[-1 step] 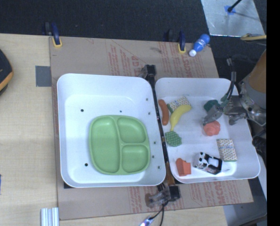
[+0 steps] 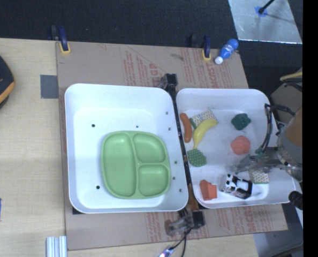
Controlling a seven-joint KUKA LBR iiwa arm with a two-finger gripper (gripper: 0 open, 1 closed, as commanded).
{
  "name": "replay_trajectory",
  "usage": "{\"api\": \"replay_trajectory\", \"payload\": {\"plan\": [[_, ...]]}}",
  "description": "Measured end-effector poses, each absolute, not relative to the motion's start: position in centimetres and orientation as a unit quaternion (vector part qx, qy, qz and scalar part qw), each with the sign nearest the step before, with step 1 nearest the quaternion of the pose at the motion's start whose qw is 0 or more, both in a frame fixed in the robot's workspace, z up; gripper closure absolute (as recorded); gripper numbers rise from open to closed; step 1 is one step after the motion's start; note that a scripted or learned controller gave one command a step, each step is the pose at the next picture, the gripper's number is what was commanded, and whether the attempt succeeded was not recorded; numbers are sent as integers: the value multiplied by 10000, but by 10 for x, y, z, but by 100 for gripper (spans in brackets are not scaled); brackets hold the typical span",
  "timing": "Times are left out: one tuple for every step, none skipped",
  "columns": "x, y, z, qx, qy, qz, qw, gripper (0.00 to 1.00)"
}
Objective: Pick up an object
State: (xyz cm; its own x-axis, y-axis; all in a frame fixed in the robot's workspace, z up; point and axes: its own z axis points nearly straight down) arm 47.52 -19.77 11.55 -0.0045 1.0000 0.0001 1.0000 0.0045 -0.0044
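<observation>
- Nearest the camera, at the lower edge: small silver metal block (image 2: 57, 245) on the light wooden table (image 2: 25, 159), beside a cable clamp (image 2: 183, 224) at the junction of the bins.
- Left shallow white bin (image 2: 78, 143): pale green three-compartment plastic plate (image 2: 135, 164), lying flat near the centre.
- Right shallow white bin (image 2: 223, 98): orange sausage-shaped toy (image 2: 186, 127) along the left wall, touching a yellow toy banana (image 2: 203, 129); patterned card-like piece (image 2: 203, 115) just above the banana.
- Green ridged round toy (image 2: 196, 157) below the banana; orange-red block (image 2: 207, 189) near the front wall.
- Dark green lumpy toy (image 2: 241, 121) at upper right; salmon-pink ball (image 2: 240, 144) just below it.
- Black-and-white patterned toy (image 2: 238, 186) at front right, near the gripper.
- Grey arm (image 2: 287, 143) entering from the right; gripper (image 2: 254, 164) low over the right bin, between the pink ball and the black-and-white toy; finger spread impossible to tell, nothing visibly held.
- Blue-and-white bottle (image 2: 226, 51) lying beyond the bins on brown cardboard (image 2: 127, 63).
</observation>
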Motion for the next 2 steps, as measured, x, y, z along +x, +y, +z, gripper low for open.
{"api": "replay_trajectory", "payload": {"plan": [[547,-188,92,-7048,-7094,11,9,0],[546,-189,102,-7037,-7105,19,12,100]]}}
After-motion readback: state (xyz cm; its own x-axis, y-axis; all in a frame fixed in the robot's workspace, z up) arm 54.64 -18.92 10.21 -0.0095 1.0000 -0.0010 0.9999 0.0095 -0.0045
